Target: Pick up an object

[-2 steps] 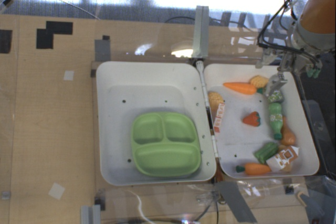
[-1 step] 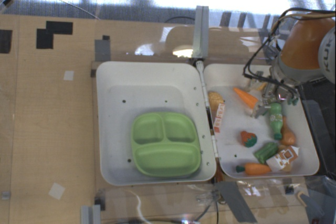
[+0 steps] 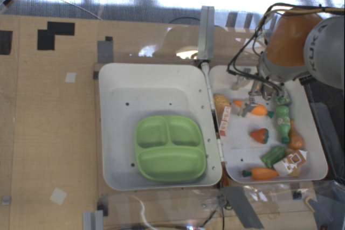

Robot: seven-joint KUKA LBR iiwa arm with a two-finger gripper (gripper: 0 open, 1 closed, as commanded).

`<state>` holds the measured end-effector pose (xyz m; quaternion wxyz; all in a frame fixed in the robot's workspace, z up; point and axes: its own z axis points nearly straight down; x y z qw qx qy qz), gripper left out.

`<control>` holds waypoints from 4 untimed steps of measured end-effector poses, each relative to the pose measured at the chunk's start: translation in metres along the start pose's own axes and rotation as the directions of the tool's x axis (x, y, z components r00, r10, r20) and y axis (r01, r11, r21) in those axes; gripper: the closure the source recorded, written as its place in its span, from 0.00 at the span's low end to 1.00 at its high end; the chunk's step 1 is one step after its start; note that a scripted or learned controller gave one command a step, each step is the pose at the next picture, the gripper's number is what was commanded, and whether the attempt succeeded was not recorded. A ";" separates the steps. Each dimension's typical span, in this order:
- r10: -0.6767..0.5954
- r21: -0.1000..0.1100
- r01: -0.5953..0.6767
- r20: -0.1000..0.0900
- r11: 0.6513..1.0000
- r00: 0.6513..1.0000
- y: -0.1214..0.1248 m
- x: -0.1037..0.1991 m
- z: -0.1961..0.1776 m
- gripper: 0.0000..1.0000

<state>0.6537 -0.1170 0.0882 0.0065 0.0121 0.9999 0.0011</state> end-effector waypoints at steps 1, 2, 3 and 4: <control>-0.002 0.003 0.002 0.014 1.000 1.000 -0.002 -0.004 -0.015 1.00; -0.066 0.005 0.066 0.016 0.998 0.998 0.023 0.006 -0.178 1.00; -0.048 0.001 0.048 -0.013 0.999 0.999 0.009 0.060 -0.060 1.00; 0.038 0.003 -0.038 0.007 0.999 0.999 0.010 -0.010 -0.169 1.00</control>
